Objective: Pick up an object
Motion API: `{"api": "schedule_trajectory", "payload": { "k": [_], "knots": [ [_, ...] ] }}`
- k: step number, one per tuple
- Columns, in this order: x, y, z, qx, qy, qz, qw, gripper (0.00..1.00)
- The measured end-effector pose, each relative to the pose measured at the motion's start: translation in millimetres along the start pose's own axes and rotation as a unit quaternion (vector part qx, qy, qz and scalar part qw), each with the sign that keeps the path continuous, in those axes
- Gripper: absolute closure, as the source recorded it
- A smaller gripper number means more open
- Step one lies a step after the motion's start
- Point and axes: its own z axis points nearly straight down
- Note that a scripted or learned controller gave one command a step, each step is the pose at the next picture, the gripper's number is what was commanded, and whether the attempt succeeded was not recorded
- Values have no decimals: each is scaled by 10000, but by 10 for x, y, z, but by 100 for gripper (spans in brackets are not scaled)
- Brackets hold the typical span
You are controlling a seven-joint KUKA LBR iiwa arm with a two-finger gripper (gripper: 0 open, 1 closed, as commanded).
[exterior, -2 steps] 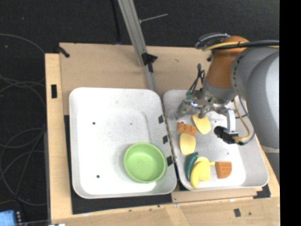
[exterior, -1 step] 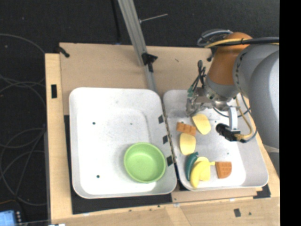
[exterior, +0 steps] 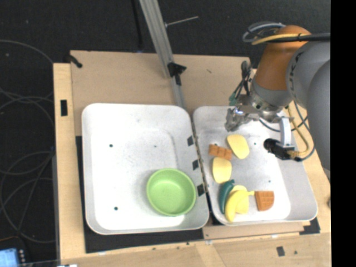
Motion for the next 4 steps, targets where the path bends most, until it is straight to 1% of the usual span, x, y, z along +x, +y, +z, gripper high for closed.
{"api": "schedule_trajectory", "payload": {
  "k": [1,2,3,4],
  "knots": [
    [6,-5,-444,-2,-2,-21,10000,100],
    [-24,55,-872,18,-2,-28,10000,100],
    [506,-6,-955,27,3,-31,10000,100],
    [981,-82,-857,31,2,-46,10000,100]
  ]
}}
